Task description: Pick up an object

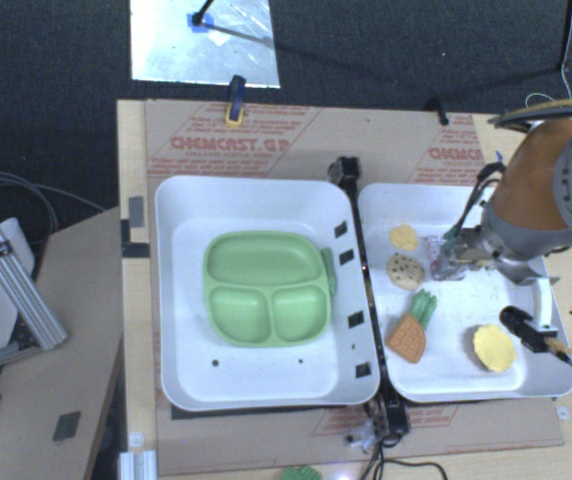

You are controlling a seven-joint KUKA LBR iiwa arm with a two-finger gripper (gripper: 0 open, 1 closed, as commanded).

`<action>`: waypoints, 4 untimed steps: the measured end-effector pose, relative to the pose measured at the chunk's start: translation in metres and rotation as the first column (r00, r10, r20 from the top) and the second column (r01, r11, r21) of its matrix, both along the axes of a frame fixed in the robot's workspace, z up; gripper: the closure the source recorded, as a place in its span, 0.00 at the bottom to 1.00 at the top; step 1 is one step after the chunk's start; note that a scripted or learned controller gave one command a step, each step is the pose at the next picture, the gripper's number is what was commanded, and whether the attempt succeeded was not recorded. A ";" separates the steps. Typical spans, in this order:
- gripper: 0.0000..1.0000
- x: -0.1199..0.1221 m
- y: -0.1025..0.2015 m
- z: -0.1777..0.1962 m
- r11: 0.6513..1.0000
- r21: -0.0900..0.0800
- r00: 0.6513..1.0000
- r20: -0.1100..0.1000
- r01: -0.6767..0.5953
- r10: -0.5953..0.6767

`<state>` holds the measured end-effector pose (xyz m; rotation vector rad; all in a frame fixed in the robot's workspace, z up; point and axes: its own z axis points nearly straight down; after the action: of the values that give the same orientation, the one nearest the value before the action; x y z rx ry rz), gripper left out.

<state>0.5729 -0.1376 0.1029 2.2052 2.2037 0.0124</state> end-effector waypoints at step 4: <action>1.00 0.036 0.094 0.127 1.000 0.011 1.000 -0.021 -0.002 0.002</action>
<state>0.6085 -0.0441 0.2296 2.2194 2.2220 0.0019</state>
